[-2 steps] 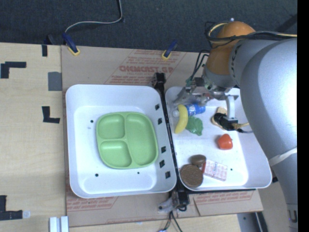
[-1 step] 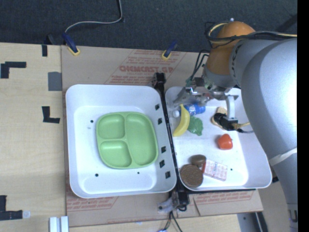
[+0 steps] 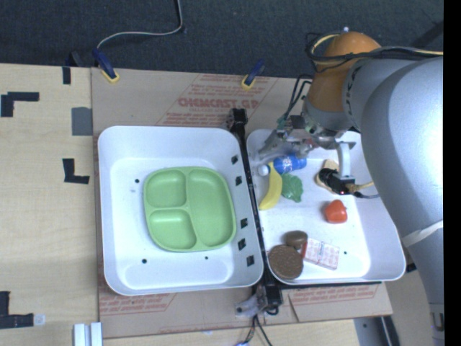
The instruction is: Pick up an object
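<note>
My gripper (image 3: 279, 144) hangs low over the far left part of the right bin (image 3: 374, 247). Just below it lies a blue bottle (image 3: 289, 165) with a white cap, close to the gripper or touching it. A yellow banana (image 3: 271, 191) lies along the bin's left wall, with a green leafy toy (image 3: 292, 188) beside it. A red tomato-like ball (image 3: 335, 211) sits further right. Two brown discs (image 3: 287, 259) and a pink-and-white packet (image 3: 321, 254) lie at the near end of the bin.
The left bin (image 3: 119, 157) holds a light green divided plate (image 3: 189, 209). A black divider with clamps (image 3: 243, 186) runs between the bins. The grey arm (image 3: 403, 121) covers the right bin's far right side.
</note>
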Robot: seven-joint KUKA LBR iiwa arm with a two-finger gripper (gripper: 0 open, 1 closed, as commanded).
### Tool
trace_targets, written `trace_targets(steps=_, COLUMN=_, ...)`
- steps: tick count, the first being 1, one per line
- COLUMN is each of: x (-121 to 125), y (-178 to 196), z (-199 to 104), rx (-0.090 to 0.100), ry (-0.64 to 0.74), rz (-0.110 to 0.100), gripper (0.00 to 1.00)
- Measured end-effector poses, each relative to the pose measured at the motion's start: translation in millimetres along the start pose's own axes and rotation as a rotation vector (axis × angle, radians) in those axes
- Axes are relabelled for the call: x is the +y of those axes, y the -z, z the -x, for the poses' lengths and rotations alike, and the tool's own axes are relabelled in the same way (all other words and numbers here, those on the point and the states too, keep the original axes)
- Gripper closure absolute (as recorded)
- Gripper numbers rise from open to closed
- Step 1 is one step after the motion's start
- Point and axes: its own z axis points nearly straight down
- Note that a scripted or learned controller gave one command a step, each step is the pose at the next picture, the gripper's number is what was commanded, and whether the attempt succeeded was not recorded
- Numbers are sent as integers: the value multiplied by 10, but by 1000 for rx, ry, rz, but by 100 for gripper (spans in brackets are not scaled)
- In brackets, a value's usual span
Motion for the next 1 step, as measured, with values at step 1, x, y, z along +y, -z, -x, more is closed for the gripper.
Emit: trace_targets(steps=1, x=-137, y=-10, z=33, rx=0, ry=1, rz=10, gripper=0)
